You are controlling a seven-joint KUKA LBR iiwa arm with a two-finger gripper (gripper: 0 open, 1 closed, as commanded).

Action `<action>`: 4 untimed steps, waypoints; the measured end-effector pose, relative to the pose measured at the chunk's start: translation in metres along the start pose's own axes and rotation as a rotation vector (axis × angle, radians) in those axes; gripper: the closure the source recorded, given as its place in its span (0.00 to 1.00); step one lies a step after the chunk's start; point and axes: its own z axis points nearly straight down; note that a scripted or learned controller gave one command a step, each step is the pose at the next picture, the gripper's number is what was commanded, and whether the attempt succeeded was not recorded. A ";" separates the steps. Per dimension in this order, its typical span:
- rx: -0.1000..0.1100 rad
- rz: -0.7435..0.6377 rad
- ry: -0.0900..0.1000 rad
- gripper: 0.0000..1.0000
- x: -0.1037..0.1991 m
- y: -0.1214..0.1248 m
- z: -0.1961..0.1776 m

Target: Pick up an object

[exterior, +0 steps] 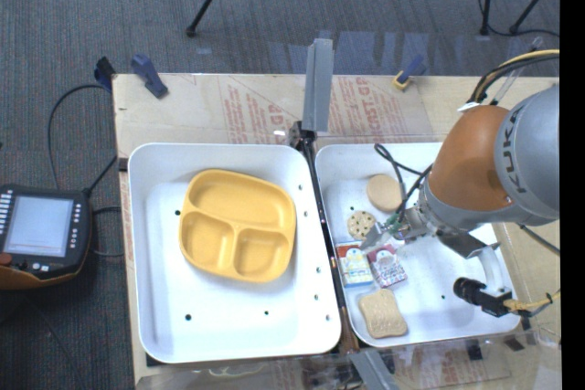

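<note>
Jaws (382,237) are seen low in the right bin (430,335), at the end of the grey and orange arm (475,173), just above two small printed packets (370,264) lying side by side. How far they are parted cannot be told (the wrist covers them), and nothing is seen gripped. A chocolate-chip cookie (360,223) lies just left of them, a plain round biscuit (384,192) beyond it, and a tan cracker-like slab (382,313) nearer the front rim. The left bin (155,324) is occupied by a yellow divided plate (239,224). Both bins are borne by a cardboard-covered surface (219,105).
</note>
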 end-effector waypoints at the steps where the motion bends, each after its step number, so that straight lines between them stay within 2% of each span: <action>1: 0.019 -0.074 0.013 0.00 0.003 -0.036 0.007; 2: 0.033 -0.113 0.026 0.00 -0.003 -0.027 0.009; 3: 0.034 -0.485 0.033 0.00 0.014 -0.041 -0.012; 4: 0.025 -0.526 0.030 0.00 -0.016 0.028 0.010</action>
